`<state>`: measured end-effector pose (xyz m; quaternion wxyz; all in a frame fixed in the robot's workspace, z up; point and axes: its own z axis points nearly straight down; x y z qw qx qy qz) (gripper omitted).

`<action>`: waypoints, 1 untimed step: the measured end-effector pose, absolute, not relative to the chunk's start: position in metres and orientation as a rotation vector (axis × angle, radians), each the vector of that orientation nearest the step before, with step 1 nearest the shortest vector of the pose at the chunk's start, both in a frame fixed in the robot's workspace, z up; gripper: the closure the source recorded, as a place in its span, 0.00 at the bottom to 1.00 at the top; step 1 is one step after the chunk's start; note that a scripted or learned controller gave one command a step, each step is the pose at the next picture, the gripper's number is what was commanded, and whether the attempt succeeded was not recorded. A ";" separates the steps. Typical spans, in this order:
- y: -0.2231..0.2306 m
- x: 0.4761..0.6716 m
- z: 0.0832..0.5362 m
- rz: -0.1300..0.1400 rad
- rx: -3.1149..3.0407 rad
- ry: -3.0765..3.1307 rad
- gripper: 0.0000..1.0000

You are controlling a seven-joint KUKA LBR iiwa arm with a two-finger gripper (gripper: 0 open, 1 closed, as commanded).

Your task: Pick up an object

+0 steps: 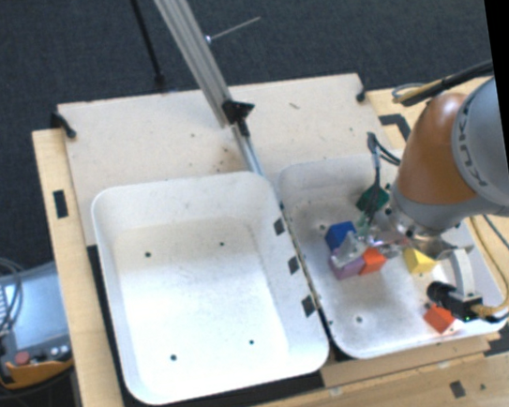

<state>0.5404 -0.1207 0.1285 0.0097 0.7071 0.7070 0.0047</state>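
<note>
We judge the orange block [373, 261] at centre-right light and rigid; grip its flat sides. The gripper [367, 245] jaws' state we cannot tell.

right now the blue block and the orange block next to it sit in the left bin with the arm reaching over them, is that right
Not quite: the bin is wrong. The camera view shows the blue block and the orange block beside it in the right bin, not the left bin. The arm does reach over them.
</note>
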 end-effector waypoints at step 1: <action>-0.122 0.542 0.139 0.022 2.213 2.193 1.00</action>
